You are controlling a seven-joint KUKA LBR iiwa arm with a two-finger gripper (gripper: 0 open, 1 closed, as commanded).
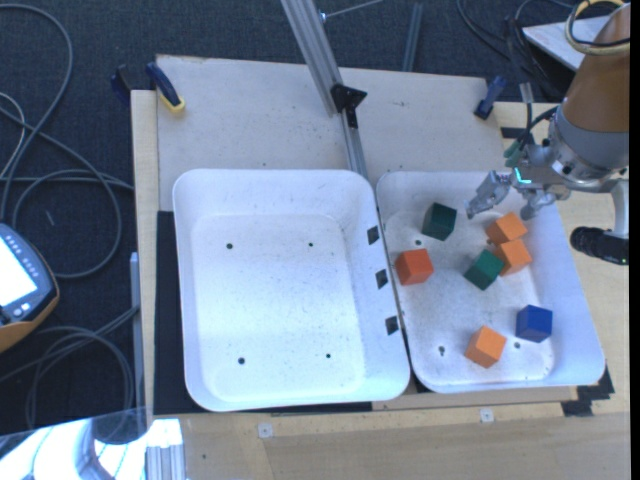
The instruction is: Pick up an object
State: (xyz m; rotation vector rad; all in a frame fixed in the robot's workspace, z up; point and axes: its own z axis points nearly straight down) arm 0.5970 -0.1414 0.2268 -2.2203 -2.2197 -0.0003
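Nearest the camera, the table's (300, 433) front edge ran under two white bins. One orange cube (486, 346) and a blue cube (534, 323) sat at the near end of the right bin (575, 298). Farther in lay a red-orange cube (414, 266), two green cubes (439, 221) (485, 268), and two more orange cubes (507, 228) (515, 256) touching each other. The claw (510, 196) hovered over the far end of that bin, fingers (487, 194) spread apart with nothing between them, just beside the upper orange cube. This looked like the approach step, with no pick made. The next move likely called for centring over one cube, probably that orange one, then descending and closing; its touching neighbour could crowd a finger.
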